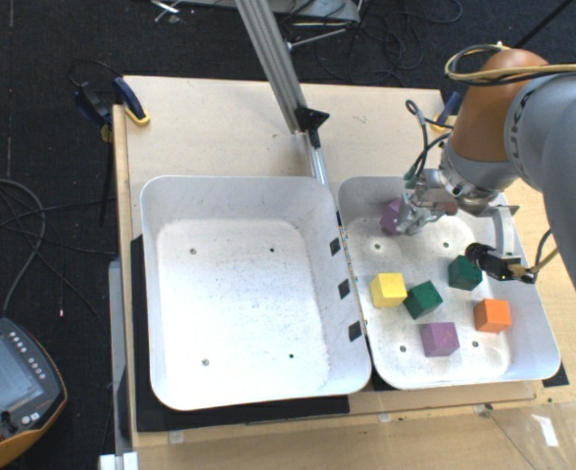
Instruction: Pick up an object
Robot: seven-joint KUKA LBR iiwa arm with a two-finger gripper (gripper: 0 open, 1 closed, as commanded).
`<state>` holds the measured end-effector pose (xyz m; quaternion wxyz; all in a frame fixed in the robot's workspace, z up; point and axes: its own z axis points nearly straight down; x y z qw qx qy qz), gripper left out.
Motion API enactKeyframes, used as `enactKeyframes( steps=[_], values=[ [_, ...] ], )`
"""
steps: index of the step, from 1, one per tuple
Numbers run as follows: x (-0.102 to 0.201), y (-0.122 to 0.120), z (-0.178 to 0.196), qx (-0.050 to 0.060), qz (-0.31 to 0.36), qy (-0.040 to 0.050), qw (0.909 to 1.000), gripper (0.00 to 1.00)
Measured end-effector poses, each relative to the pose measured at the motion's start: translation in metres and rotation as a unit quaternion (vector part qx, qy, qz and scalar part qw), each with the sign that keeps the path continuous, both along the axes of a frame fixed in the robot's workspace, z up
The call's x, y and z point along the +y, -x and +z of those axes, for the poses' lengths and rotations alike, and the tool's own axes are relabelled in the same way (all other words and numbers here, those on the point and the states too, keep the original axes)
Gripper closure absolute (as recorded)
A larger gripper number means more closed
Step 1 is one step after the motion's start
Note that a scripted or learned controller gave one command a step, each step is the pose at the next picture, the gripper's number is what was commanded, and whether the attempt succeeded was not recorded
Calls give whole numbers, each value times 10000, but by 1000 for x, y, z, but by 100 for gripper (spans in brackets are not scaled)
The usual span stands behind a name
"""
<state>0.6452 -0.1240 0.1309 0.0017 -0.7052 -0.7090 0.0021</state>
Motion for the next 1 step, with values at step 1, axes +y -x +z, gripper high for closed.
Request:
enactKeyframes(
  steps=[1],
  values=[
    [0, -1, 1, -28, 4, 7, 10000, 0]
  ],
)
